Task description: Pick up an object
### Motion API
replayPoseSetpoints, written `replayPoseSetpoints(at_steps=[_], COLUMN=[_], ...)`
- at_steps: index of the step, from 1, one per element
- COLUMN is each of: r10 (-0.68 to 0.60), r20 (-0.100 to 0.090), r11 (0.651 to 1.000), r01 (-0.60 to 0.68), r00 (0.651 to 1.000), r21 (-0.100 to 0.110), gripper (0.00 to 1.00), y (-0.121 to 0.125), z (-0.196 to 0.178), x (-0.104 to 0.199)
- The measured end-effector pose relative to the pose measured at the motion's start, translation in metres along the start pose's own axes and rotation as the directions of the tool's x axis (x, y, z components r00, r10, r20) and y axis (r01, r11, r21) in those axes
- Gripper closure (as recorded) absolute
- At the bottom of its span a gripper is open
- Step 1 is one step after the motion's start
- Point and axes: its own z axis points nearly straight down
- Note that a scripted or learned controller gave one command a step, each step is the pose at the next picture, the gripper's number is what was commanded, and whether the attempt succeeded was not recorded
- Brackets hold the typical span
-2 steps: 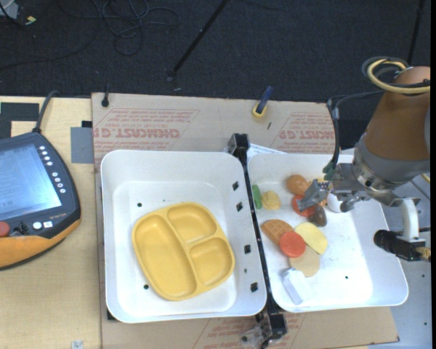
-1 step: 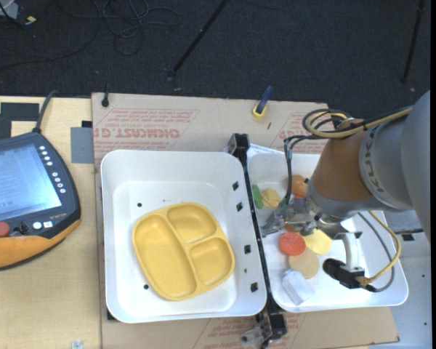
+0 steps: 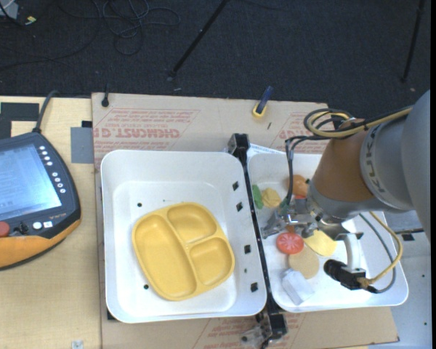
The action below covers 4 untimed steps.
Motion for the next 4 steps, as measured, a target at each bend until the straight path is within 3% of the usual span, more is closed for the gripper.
replayPoseSetpoints(at_steps=[1,2,3,4], r10=[-0.002,-0.008,-0.001,-0.007], r20=[0.001,0.000,-0.001,0.000], r11=[1.000,1.000,1.000,1.000], r01=[0.002,0.008,0.001,0.007], r00=[1.000,1.000,1.000,1.000], r21=[0.003,-0.004,0.003,-0.008], gripper=[0.00,0.00,1.00,1.00], y=[-0.050,-0.002,-0.005,-0.046], z=[0.000,0.000,-0.009,-0.120], x=[-0.031,0.004,0.001,0.026])
